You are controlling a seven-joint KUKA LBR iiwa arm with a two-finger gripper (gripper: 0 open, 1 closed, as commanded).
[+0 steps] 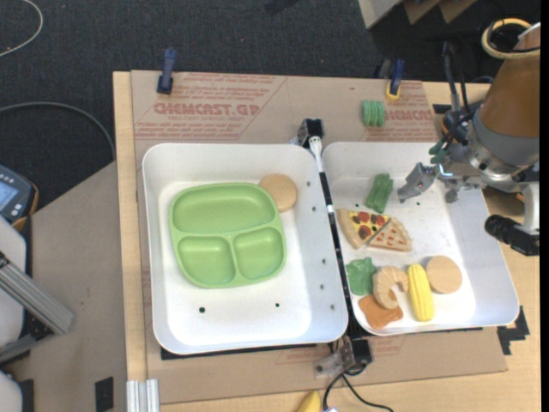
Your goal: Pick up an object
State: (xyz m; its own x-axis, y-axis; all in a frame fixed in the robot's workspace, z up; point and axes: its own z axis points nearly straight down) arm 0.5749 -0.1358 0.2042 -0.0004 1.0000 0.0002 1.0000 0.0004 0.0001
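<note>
Camera view has the gripper [433, 183] over the right bin [480, 230], fingers spread wide with nothing between them. Just left of it lies a green pickle [378, 191]; below sit pizza slices [375, 228], corn [419, 291] and a cookie [444, 274]. A green tray [227, 233] fills the left bin [163, 230].
</note>
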